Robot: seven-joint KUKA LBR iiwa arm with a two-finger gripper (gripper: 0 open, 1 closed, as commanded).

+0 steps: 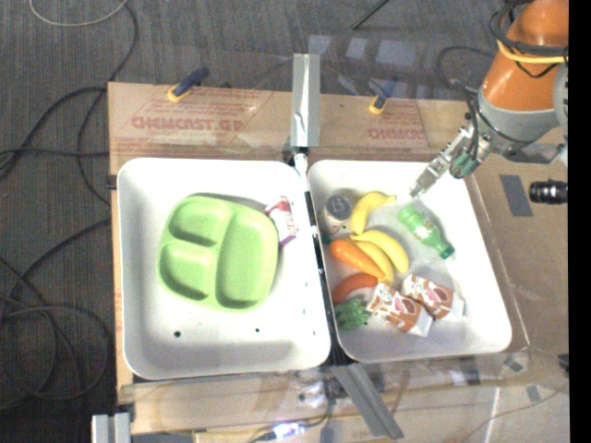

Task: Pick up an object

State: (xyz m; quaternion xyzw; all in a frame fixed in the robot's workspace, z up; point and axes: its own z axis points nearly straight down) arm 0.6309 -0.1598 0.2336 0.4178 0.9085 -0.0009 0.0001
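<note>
Faded red lettering runs across the brown cardboard sheet point(208, 123) behind the bins; it looks like "CHEMCAST GP", though it is faint. The small cartons carry printing too small to read.

The grey arm with its orange band point(526, 81) enters from the upper right of the frame, its wrist slanting down and to the left. The two-finger gripper point(417, 189) points at the upper middle of the right white bin point(494, 335); whether its jaws are spread or closed cannot be told, and nothing shows between them.

Just below and right of the gripper tip lies a green plastic bottle point(427, 229), close but apart from it. To the tip's left are yellow bananas point(379, 233) and a small grey round object point(338, 207). Lower in the same bin lie an orange carrot point(358, 258) and two red-and-white cartons point(411, 305).

The left white bin point(138, 340) holds a green divided tray point(220, 252), with a small red-and-white packet point(283, 218) at its upper right.
</note>
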